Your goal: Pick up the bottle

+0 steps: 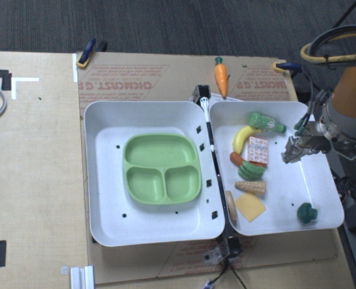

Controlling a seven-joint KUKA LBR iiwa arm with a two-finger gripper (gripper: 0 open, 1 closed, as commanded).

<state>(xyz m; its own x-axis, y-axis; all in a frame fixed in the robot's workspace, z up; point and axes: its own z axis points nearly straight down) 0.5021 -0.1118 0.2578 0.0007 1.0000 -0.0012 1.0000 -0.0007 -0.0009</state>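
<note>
Pick not begun: bottle lies untouched, upper right bin; claw hovers right of it, apparently holding nothing, jaw spread indeterminable.

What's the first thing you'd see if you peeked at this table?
Probably the big green plate with three sections, lying in the middle of the left bin. Next, the heap of toy food in the right bin: a yellow banana, a green bottle at the top, a cheese slice below. The end effector hovers at their right.
</note>
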